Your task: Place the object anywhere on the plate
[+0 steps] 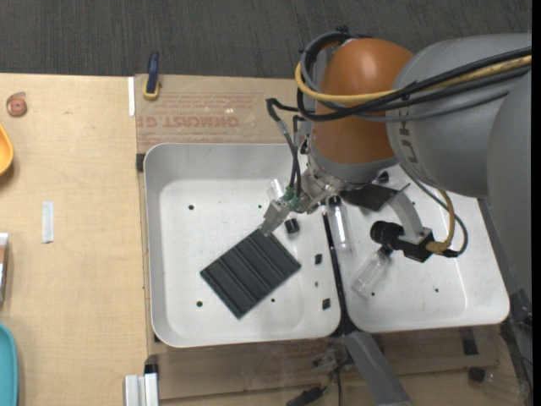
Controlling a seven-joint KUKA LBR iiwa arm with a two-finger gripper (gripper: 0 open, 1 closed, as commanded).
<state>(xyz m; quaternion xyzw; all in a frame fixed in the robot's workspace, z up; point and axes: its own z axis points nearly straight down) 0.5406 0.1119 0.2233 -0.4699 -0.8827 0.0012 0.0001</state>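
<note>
A dark ribbed rectangular plate (251, 271) lies flat and turned at an angle in the left bin (169, 227), near its front middle. A small clear plastic object (369, 274) lies in the right bin (439, 303), just right of the divider. My gripper (306, 227) hangs over the divider between the bins, above the plate's far right corner. It is open: one pale finger (274, 214) points down-left toward the plate's corner, the other finger (339, 229) points down along the divider. I see nothing between them. The clear object lies apart from the gripper, down and to the right.
The orange and grey arm (372, 108) covers the back of the right bin. A black part with a yellow cable (404, 239) hangs over the right bin. A wooden bench (68, 227) lies left of the bins, with cardboard (203, 117) behind them.
</note>
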